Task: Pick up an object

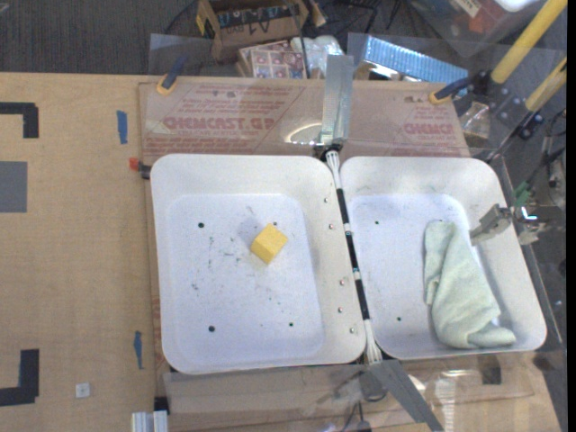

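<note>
A small yellow block (pixel 268 243) lies near the middle of the left white bin (pixel 171 241). A pale green cloth (pixel 459 286) lies crumpled along the right side of the right white bin (pixel 396 241), running from mid-bin to the front corner. My gripper (pixel 495 223) reaches in at the right bin's right rim, just above the top end of the cloth. Most of it lies beyond the rim, and it is far from the yellow block.
A metal divider strip (pixel 346 241) runs between the two bins. Cardboard panels (pixel 234 124) and a metal bracket (pixel 337 97) stand behind the bins. Clutter and yellow poles (pixel 531 34) sit at the back right. A wooden bench top (pixel 63 241) extends to the left.
</note>
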